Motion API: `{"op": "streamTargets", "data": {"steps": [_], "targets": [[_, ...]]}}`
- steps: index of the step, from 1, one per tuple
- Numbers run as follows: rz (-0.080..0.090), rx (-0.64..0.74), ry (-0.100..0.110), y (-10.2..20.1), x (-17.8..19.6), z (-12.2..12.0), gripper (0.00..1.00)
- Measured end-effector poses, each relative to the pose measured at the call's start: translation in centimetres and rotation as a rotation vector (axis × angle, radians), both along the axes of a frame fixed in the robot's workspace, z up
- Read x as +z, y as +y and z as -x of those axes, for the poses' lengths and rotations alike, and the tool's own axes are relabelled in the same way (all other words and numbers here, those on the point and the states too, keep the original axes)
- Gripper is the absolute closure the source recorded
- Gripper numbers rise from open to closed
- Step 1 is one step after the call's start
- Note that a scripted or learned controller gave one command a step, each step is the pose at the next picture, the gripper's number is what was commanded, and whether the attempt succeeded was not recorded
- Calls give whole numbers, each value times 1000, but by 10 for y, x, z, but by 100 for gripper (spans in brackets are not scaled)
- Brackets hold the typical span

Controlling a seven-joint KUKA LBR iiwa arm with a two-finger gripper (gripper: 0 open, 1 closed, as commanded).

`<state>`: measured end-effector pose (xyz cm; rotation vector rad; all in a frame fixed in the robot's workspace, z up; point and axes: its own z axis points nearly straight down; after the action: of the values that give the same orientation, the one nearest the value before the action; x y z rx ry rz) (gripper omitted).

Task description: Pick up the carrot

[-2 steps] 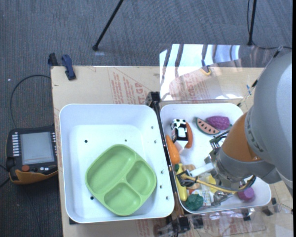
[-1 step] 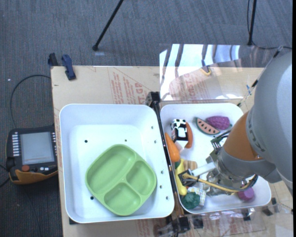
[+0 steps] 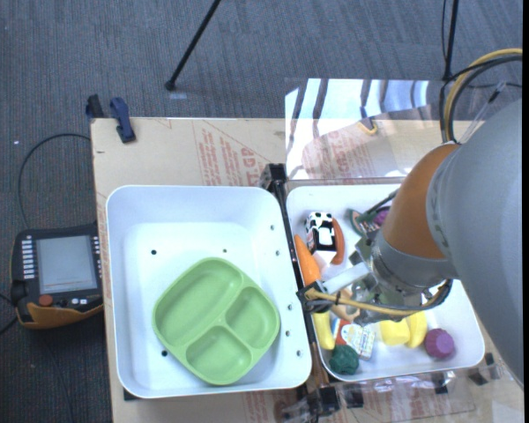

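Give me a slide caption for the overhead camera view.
KUKA arm reaches over the right bin beside the carrot; a green divided plate sits left.

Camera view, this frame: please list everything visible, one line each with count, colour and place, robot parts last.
Bins: 2, white, side by side on the bench.
Divided plate: 1, light green, three compartments, in the left bin.
Carrot: 1, orange, right bin, along its left wall.
Black-and-white toy: 1, right bin, upper left part.
Yellow toys: at least 2, right bin, near its front; shapes unclear.
Dark green item: 1, right bin, front edge.
Purple item: 1, right bin, front right corner.
Clamps: 2, blue and dark, bench's far left corner.
Control pendant: 1, black and orange with a screen, on the floor to the left of the bench.
Tripod legs: dark, on the carpet behind the bench.
Arm: 1, grey with an orange band, over the right bin.
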<state>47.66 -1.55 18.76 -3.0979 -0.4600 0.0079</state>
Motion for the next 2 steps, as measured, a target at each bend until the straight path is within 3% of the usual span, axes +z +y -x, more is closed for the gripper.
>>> {"op": "streamTargets", "data": {"steps": [1,2], "targets": [[4,-82,2,62,65,-20,100],[6,-95,12,90,11,-2,100]]}}
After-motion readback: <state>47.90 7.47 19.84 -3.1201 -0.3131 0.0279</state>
